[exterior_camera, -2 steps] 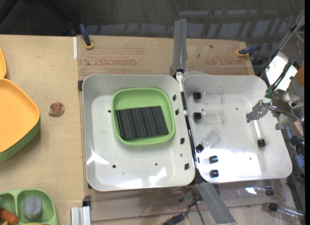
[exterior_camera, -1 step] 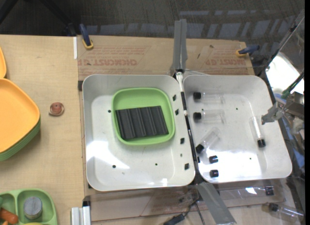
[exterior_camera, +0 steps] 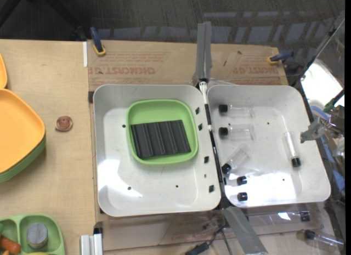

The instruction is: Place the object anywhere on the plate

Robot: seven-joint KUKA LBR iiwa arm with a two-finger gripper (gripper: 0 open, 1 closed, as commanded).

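Observation:
A green square plate [exterior_camera: 162,111] lies in the left white bin [exterior_camera: 109,193], toward its back. A black ribbed slab [exterior_camera: 160,139] rests flat on the plate and covers most of its floor. Several clear vials with black caps lie scattered in the right white bin [exterior_camera: 307,193], among them a vial [exterior_camera: 289,147] near the right wall and a vial [exterior_camera: 233,109] at the back left. A grey part of my gripper [exterior_camera: 313,132] pokes in over the right bin's right rim, well away from the plate, with most of it cut off by the frame edge.
A stack of orange plates [exterior_camera: 16,139] and a small red knob [exterior_camera: 64,123] sit on the wooden bench to the left. A green compartment tray [exterior_camera: 30,234] is at the bottom left. Clamps [exterior_camera: 97,46] hold the cardboard behind the bins.

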